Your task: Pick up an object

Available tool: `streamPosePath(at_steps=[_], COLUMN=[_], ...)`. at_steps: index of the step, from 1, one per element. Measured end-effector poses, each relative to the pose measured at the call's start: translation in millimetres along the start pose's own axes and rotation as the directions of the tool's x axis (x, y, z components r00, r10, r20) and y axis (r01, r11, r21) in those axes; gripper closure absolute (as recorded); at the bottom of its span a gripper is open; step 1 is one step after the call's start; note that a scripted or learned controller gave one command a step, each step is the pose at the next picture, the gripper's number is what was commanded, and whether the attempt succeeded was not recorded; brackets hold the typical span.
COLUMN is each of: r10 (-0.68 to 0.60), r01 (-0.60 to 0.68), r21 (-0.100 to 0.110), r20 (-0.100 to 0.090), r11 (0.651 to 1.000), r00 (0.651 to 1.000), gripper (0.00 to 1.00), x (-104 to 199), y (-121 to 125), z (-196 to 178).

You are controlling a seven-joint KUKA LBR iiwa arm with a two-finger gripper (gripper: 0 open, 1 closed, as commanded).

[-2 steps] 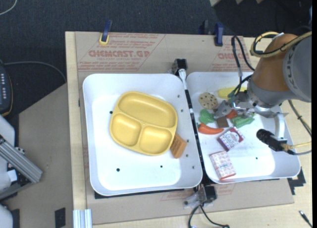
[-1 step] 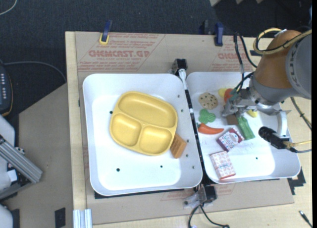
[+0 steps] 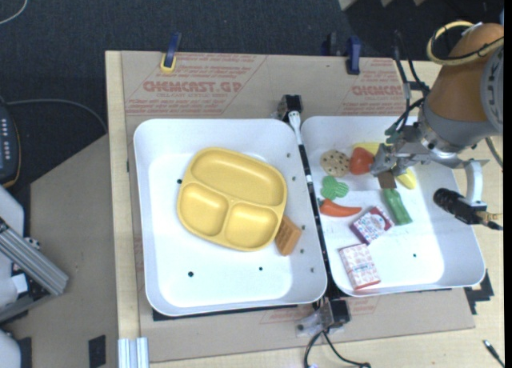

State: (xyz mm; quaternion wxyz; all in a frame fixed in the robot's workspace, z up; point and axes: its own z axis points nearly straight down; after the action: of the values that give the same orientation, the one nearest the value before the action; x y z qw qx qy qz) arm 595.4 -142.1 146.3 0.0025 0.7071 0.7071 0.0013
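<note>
The right bin [image 3: 448, 266] holds several small toy foods: a speckled cookie [image 3: 335, 162], a red tomato-like piece [image 3: 361, 161], a green leafy piece [image 3: 334, 189], an orange carrot [image 3: 341, 209], a green bar [image 3: 397, 206], a yellow piece [image 3: 407, 180], a purple-red packet [image 3: 370, 225] and a pink packet [image 3: 359, 266]. My gripper [image 3: 388, 170] hangs low over the back of this bin, between the red piece and the yellow piece, just above the green bar's upper end. Its fingertips are dark and hidden against the objects.
The left bin [image 3: 160, 270] carries a yellow three-compartment tray [image 3: 232, 198] with a brown bread-like wedge [image 3: 288, 236] leaning at its lower right corner. A black divider strip [image 3: 306, 182] runs between the bins. The arm's grey body and a black cable [image 3: 460, 205] overhang the right bin's far side.
</note>
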Motion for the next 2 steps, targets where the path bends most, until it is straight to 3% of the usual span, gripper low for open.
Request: streamPosePath(at_steps=[1, 2], r10=[0.001, -0.001], r01=[-0.001, 0.001], r21=[-0.002, 0.000], r20=[0.001, 0.000], r11=[1.000, 1.000], r00=[1.000, 1.000], gripper=[1.00, 1.00], x=[-9.2, -9.4], y=[-3.1, -1.9], z=[-57.9, -80.5])
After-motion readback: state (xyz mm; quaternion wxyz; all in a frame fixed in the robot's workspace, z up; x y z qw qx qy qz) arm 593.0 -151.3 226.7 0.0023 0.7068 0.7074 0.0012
